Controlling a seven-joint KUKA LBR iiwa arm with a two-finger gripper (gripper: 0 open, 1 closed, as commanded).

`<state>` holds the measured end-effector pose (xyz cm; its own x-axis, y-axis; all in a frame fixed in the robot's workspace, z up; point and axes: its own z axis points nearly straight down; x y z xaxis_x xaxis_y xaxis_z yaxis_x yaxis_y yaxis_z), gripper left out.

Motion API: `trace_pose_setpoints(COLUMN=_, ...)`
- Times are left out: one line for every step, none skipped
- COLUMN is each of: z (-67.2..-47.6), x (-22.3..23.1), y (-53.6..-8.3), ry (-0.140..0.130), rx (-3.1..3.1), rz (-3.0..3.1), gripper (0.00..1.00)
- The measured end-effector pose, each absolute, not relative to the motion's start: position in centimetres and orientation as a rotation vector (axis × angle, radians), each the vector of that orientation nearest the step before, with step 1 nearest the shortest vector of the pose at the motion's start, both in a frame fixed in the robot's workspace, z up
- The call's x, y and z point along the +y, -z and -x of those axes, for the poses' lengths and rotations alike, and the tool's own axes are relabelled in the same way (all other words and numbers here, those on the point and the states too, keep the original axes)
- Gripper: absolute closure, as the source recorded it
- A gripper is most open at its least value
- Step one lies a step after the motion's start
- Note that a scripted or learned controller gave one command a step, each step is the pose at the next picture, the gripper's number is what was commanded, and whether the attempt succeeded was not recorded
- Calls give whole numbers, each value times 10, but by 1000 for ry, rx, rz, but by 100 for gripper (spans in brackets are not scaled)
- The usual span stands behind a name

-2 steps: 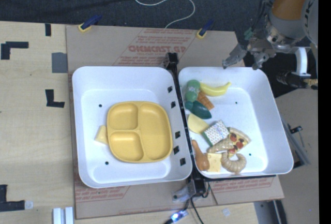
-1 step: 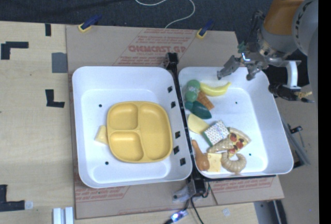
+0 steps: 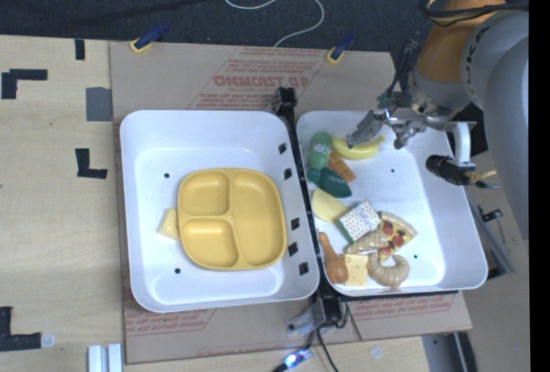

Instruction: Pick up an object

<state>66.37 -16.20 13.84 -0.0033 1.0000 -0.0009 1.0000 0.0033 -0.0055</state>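
The right bin [image 3: 447, 216] holds several toy foods along its left side: a yellow banana [image 3: 359, 149], a green vegetable [image 3: 321, 147], a carrot [image 3: 341, 168], a dark green piece [image 3: 334, 184], a pale yellow wedge [image 3: 327, 206], a checkered sandwich [image 3: 358, 220], a pizza slice [image 3: 394, 232], a hot dog [image 3: 331, 257] and a pretzel [image 3: 388, 271]. My gripper [image 3: 383, 130] hangs over the bin's far edge, just above and right of the banana. Its fingers look spread, with nothing visibly between them.
The left bin [image 3: 150, 155] carries a yellow three-section plate [image 3: 232, 218] with a pale yellow piece [image 3: 168, 224] tucked at its left edge. A divider with black clips [image 3: 293, 190] separates the bins. The arm [image 3: 464, 44] fills the upper right. A cable [image 3: 275, 1] trails behind the bench.
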Motion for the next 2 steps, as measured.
trace_pose_setpoints(z=-663, x=-161, y=-85, ry=-5, rx=-2223, rz=2217, gripper=0)
trace_pose_setpoints(z=-665, x=-160, y=-99, ry=-2, rx=-2225, rz=2215, gripper=100)
